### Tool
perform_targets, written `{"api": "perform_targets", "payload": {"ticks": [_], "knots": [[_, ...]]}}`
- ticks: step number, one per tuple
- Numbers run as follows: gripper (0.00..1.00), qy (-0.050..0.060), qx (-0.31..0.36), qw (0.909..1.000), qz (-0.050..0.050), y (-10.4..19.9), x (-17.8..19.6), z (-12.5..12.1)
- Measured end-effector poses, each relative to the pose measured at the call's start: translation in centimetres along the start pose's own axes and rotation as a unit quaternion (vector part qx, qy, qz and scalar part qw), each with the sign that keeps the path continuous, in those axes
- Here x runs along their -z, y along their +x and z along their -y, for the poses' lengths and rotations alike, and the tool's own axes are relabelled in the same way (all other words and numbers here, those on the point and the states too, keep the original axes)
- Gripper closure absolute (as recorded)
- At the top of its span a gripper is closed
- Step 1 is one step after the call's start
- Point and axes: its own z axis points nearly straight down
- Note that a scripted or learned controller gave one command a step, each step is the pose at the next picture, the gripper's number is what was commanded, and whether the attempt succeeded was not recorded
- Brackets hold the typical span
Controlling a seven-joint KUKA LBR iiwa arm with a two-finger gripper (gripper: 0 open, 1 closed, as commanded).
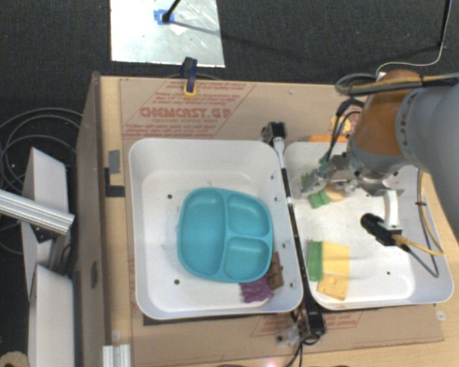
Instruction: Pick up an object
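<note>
Gripper low in right bin's upper left corner, over green block, jaw state unclear, open floor mid-bin, sponge at lower left.

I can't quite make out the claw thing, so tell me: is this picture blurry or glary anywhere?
In the camera view, the blue divided plate and yellow sponge look fairly crisp; the gripper sits in a murky, soft-edged cluster under the arm, too indistinct to read; the silvery sheet beyond the bench catches bright glare; the white bins look evenly lit, with faint shadows.
</note>
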Motion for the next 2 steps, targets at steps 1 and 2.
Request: {"api": "perform_targets", "payload": {"ticks": [1,2], "knots": [[1.00,-0.004,0.000,1.0000,0.001,-0.2,1.4,-0.3],[1.00,0.000,0.004,1.0000,-0.002,5.8,10.3,0.7]]}}
